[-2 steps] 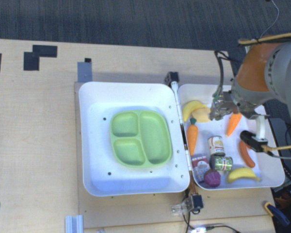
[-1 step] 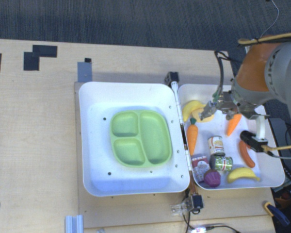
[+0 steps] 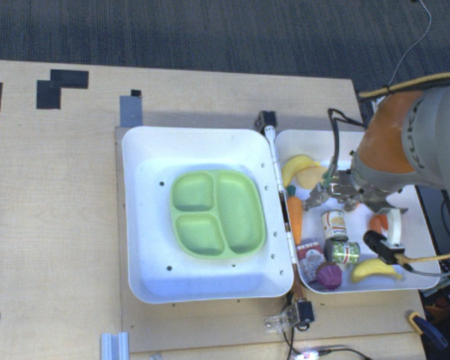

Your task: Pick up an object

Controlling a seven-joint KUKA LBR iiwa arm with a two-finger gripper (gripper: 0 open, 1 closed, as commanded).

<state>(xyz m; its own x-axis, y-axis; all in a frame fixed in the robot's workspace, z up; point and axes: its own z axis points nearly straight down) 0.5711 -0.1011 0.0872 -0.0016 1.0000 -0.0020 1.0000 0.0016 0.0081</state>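
Note:
My gripper (image 3: 336,193) hangs over the middle of the right bin (image 3: 358,137), at the end of the grey arm with the orange band (image 3: 386,137). Just below it stands a small white and brown can (image 3: 334,222). A green can (image 3: 343,252) lies a little nearer the front. A yellow fruit (image 3: 300,169) sits to the gripper's upper left, and an orange carrot (image 3: 293,217) lies along the bin's left wall. A purple fruit (image 3: 329,276) and a banana (image 3: 376,270) rest at the front wall. Nothing is seen held.
The left bin (image 3: 146,276) holds a green divided plate (image 3: 217,213). In the right bin, a red and white object (image 3: 382,222) lies on the right and a red packet (image 3: 311,253) by the carrot. Cables (image 3: 427,261) run along the right side.

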